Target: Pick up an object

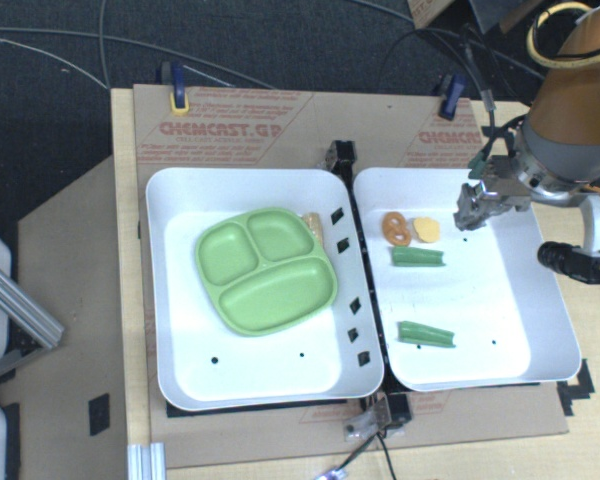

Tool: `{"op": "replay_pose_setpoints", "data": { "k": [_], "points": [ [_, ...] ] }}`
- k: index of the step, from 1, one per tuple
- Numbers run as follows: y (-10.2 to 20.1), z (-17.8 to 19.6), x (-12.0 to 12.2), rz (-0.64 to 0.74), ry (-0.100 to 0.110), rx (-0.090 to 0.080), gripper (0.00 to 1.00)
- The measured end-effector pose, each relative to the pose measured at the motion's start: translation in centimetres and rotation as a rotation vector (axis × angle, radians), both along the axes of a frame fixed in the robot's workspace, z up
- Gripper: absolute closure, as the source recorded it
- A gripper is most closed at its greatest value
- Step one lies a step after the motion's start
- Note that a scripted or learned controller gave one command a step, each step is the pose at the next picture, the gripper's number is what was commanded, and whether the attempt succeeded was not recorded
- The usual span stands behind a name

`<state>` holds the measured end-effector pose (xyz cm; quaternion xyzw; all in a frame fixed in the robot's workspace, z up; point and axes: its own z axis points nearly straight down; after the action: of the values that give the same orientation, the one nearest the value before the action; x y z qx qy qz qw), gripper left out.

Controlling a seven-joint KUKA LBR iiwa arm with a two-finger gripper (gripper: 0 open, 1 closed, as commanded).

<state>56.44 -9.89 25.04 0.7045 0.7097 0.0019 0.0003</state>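
**Right bin: four candidate objects, gripper above the far right, nothing held**

The right bin (540, 298) holds four small items. An orange ring-shaped piece (397, 229) lies in the far left part of the bin, touching or just beside a small yellow piece (427, 231) on its right. A green pod-shaped piece (418, 257) lies just nearer than those two, roughly crosswise. A second green piece (425, 335) sits alone toward the near side, well apart from the rest.

The gripper (472, 211) hangs over the far part of the same bin, to the right of the yellow piece and apart from it. Nothing is visible between its fingertips; whether they stand open or closed cannot be told at this angle.

The left bin (170, 268) carries a green sectioned plate (267, 270), with a small tan item (313, 230) at its far right edge.

Assessment: the approach step is in hand. The lone near green piece is judged the soundest target, since it has free floor all round it. The fingers should straddle its narrow width, not its length. The ring and yellow piece, being so close together, risk a double contact or a nudge.
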Motion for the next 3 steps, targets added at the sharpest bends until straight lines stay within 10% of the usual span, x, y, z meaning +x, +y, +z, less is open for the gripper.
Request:
{"op": "replay_pose_setpoints", "data": {
  "k": [3],
  "points": [
    [13.4,-0.8,4.6,-0.002,0.002,0.0,1.0]
  ]
}}
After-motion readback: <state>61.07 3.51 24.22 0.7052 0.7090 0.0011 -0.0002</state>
